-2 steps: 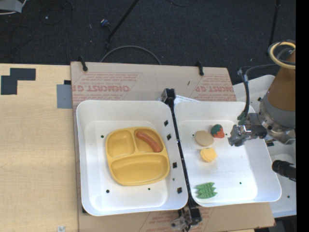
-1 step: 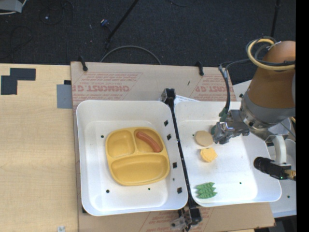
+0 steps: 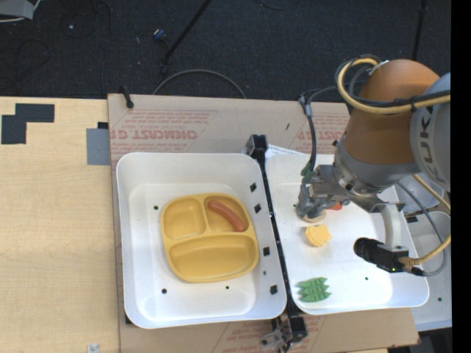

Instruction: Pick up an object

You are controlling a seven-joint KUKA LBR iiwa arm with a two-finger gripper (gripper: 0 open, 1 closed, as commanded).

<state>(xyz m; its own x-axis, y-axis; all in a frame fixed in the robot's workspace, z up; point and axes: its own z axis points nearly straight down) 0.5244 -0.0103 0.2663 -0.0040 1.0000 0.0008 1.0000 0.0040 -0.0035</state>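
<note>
Arm low over right bin (image 3: 412, 289).
Gripper (image 3: 313, 210) just above yellow piece (image 3: 318, 235); finger state: cannot tell. Green piece (image 3: 313, 290) near front rim. Left bin (image 3: 140, 175): yellow tray (image 3: 210, 252) with sausage (image 3: 227, 213).

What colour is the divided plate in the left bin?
Yellow; the divided plate shows clearly in the camera view.

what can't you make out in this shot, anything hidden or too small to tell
- Gripper, camera view: the wrist covers its fingertips, so its state is unreadable.
- Small orange-red item, right bin: mostly hidden by the arm, identity unclear.
- Green leafy piece: too small to identify.
- Arm: cut off by the right edge.
</note>
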